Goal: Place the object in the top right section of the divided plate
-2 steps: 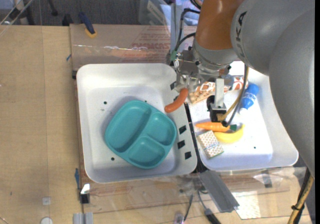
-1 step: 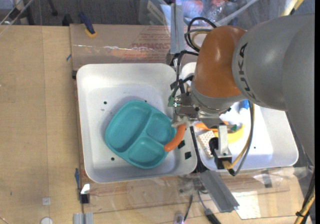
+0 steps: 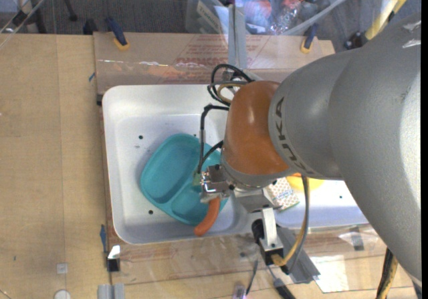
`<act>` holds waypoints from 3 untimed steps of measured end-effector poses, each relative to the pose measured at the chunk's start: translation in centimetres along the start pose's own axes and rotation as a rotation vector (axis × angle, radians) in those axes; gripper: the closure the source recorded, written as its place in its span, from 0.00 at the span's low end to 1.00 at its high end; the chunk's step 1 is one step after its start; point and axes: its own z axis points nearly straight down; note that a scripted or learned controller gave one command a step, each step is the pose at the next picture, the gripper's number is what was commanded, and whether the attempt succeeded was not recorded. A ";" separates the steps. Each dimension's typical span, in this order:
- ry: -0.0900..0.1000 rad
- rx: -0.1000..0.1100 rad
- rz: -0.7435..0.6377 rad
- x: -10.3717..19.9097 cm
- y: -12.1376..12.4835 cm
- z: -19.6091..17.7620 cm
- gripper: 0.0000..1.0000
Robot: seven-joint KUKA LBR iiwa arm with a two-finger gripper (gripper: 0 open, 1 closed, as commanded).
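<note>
The arm (image 3: 321,117) is the biggest thing here, a grey mass coming in from the right, its orange band (image 3: 251,127) sitting over the middle of the scene and covering the divide between the two bins. Beneath it the wooden tabletop (image 3: 47,157) spreads out to the left, bare apart from a few clamps at its edges.

The left bin (image 3: 124,110) holds the divided plate (image 3: 170,177), a teal dish lying at a tilt toward the bin's right side, with a ridge splitting it into sections. The arm's wrist hides its right portion, so the top right section cannot be made out from here. The right bin (image 3: 334,207) is mostly under the arm; a yellow patch and a small patterned packet (image 3: 284,194) peek out at its left end.

The pincer (image 3: 212,187) is seen as a bit of metal hardware under the wrist, at the plate's right rim. Whether it is spread or pressed together I cannot tell, since the wrist blocks it.

The object looks to be the orange carrot-shaped piece (image 3: 208,219), poking out just below the pincer, its tip lying near the plate's near right edge. I cannot tell whether it is gripped, resting on the plate or on the bin floor.

My reading is that the task is in its late stage: the object is at the plate, but placement in the right section is not confirmed and the arm has not pulled clear.
</note>
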 end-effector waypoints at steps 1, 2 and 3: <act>0.000 -0.003 0.064 2.8 0.3 -6.1 1.00; 0.001 -0.013 0.200 -1.3 5.8 4.1 1.00; 0.004 -0.035 -0.022 -3.3 4.2 4.8 1.00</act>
